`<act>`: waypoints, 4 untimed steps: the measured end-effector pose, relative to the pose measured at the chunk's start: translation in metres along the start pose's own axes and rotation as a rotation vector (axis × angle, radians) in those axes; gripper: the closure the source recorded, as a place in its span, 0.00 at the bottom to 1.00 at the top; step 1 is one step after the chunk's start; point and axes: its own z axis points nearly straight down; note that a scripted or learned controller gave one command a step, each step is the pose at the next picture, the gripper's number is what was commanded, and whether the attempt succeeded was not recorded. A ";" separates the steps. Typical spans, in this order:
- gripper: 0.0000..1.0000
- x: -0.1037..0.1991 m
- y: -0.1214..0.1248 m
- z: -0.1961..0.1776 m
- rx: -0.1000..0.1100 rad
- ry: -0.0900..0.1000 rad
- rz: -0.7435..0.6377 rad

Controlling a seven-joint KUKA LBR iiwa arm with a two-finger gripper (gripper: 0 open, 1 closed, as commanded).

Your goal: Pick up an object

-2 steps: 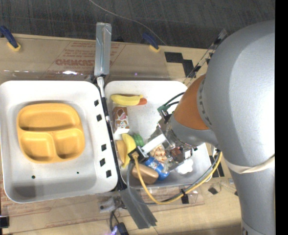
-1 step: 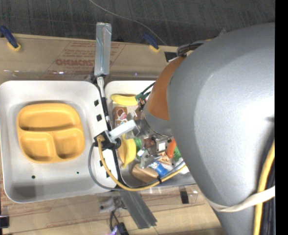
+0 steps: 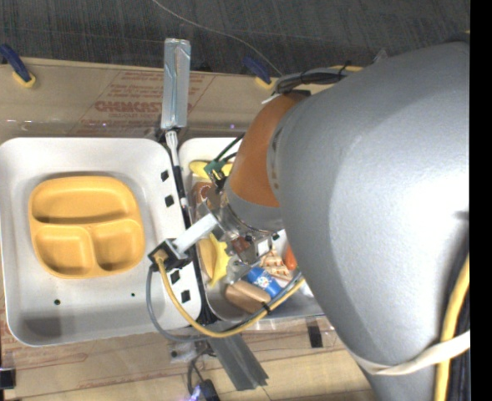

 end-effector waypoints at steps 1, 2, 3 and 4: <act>0.00 0.020 -0.029 0.042 -0.031 0.023 -0.046; 0.00 0.027 -0.032 0.050 -0.042 0.018 -0.091; 0.00 0.032 -0.035 0.052 -0.065 0.021 -0.638; 0.00 0.015 -0.065 -0.001 -0.009 0.003 -1.149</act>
